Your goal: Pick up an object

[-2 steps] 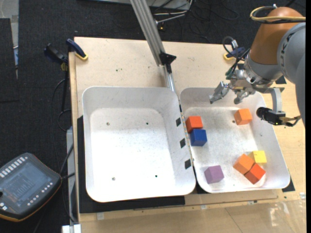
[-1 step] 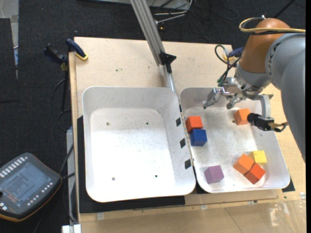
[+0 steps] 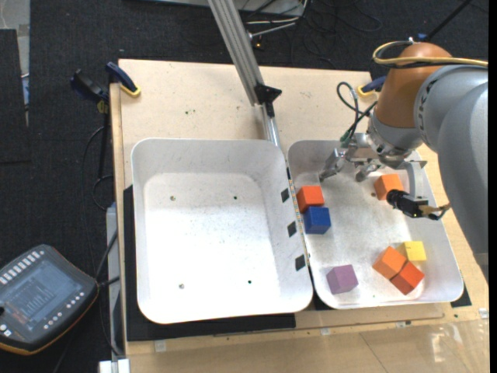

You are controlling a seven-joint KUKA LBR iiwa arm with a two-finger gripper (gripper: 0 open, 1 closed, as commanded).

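Note:
Several small blocks lie in the right bin: an orange block touching a blue block by the bin's left wall, a purple block at the front, and a yellow block beside two orange blocks at the front right. Another orange block sits just right of my gripper. The gripper hangs over the bin's far end with its fingers apart and nothing between them. It stands up and to the right of the orange and blue pair.
The left bin lies beside the right one, and their walls meet in the middle. A slanted aluminium bar reaches down to the bins' far junction. A teach pendant rests at the lower left, off the bench.

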